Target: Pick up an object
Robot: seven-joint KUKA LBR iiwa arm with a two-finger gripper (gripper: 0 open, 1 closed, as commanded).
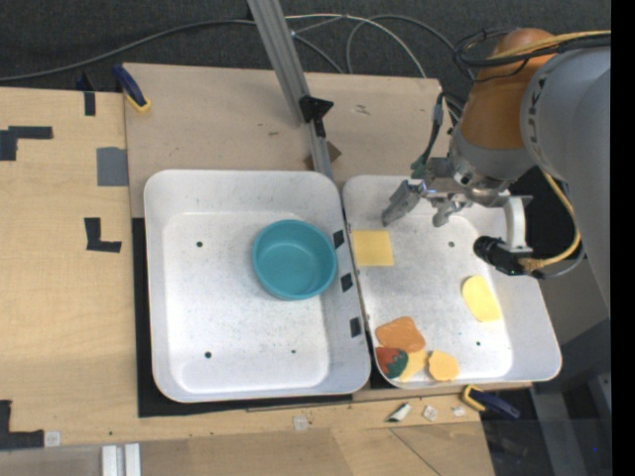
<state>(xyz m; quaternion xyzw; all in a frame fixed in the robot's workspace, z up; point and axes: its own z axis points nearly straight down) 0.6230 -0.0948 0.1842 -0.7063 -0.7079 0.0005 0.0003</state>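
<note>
Clearly no single target is named, so the nearest candidate counts: a flat yellow square piece (374, 248) lying at the upper left of the right bin (526, 360), close against the wall it shares with the left bin (169, 365). Right of centre in the same bin lies a yellow oblong piece (481, 298), and along the bin's lower left edge sit an orange lump (399, 332), a small multicoloured item (394, 363) touching it, and a round orange-yellow piece (443, 366) just beside those. In the left bin a teal bowl (294, 258) stands upright, right of centre.

The gripper (425, 204) hangs over the top of the right bin, up and to the right of the yellow square piece and apart from it. Its fingers (401, 204) stand spread, with a clear gap between them, and nothing is between them or touching them as far as the slanted view shows.

To take the square well, I judge the arm should move toward the lower left of the frame until the gap straddles the piece, then come straight down. The piece looks thin and flat, so the tips would need to reach the bin floor and close across a narrow span; the bin wall nearby leaves little room on that side. The oblong piece looks thicker and stands free, so it may be the easier grasp.
</note>
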